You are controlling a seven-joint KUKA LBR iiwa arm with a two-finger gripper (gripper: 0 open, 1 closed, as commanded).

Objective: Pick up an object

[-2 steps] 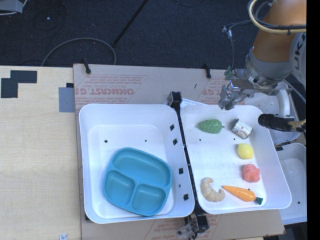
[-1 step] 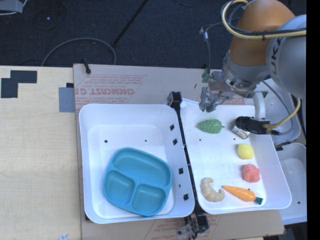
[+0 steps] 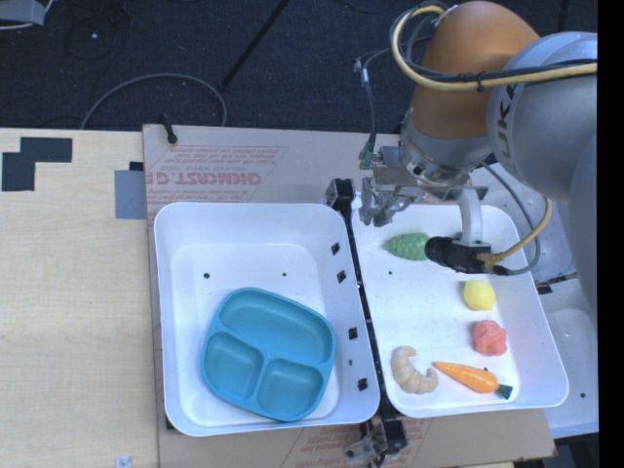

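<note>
— Judging by what lies where, has anything been picked yet?

— No. The two-finger gripper (image 3: 382, 206) hangs over the far-left corner of the right-hand shallow white bin (image 3: 546, 383), with nothing between its fingers; whether they are spread or closed, I cannot tell.

— And the candidates?

— All resting in that bin: a knobbly green toy vegetable (image 3: 407, 246) just beside the gripper, a small yellow lump (image 3: 478, 294) and a pinkish-red lump (image 3: 489, 337) toward its right side, a beige croissant-shaped toy (image 3: 413, 370) and an orange toy carrot (image 3: 470, 377) near its front wall.

— So what remains?

— Everything, I'd say: descend, close, lift.
</note>
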